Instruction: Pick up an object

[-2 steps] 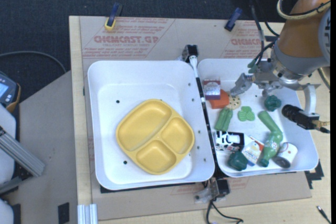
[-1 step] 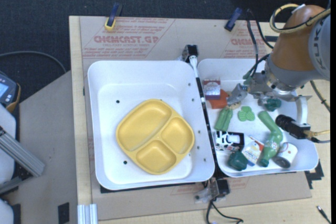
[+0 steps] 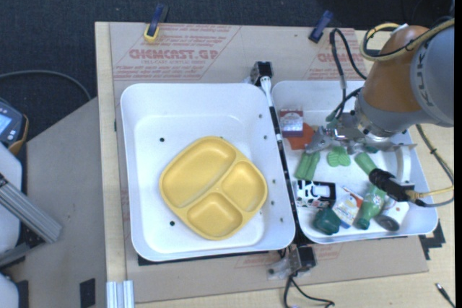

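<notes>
1. At the near edge of the right bin [image 3: 427, 224] you have a cluster of loose objects. A dark teal cup [image 3: 326, 221] and a green bottle [image 3: 370, 206] lie there with a pale packet [image 3: 347, 205] between them. A grey round item [image 3: 390, 223] sits just beside the bottle.
2. Just behind the cup, against that bin's left wall, you have a black-and-white item [image 3: 315, 191], too small to identify.
3. The left bin [image 3: 137, 155] holds a yellow divided plate [image 3: 213, 187], lying flat near its middle.
4. Mid-way back in the right bin a green cylinder [image 3: 307, 166] lies tilted near the left wall. A small green piece [image 3: 338, 158] is just beside it.
5. The gripper [image 3: 336, 144] is over the middle of the right bin, directly at the small green piece. You cannot tell whether the jaws are released or clenched, nor whether they touch anything.
6. Farther back, a red-and-white box [image 3: 291, 122] stands by the left wall, with an orange item [image 3: 304, 136] touching its near side.
7. The arm [image 3: 393, 83] crosses the far right corner of that bin.
8. Farthest, the worktop [image 3: 180, 47] carries two clamps [image 3: 154, 24] on its far edge.
</notes>
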Available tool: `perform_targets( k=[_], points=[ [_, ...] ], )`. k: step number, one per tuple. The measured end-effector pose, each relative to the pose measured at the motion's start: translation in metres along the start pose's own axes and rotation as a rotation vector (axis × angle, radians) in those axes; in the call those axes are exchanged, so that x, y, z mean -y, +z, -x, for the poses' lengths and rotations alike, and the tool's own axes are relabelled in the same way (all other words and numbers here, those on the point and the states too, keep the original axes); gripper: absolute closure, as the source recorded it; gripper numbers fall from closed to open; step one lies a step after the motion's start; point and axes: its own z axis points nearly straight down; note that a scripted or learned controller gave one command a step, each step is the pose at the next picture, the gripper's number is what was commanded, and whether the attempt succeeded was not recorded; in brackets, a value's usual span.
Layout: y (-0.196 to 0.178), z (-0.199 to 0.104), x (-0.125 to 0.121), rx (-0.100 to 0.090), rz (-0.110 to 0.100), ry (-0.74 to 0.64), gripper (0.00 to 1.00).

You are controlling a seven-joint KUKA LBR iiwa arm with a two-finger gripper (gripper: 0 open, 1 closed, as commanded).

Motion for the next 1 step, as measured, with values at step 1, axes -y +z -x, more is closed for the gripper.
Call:
perform_targets(
  k=[1],
  points=[
    [0.0137, -0.0003, -0.0036, 0.0, 0.013, 0.0, 0.0]
  ],
)
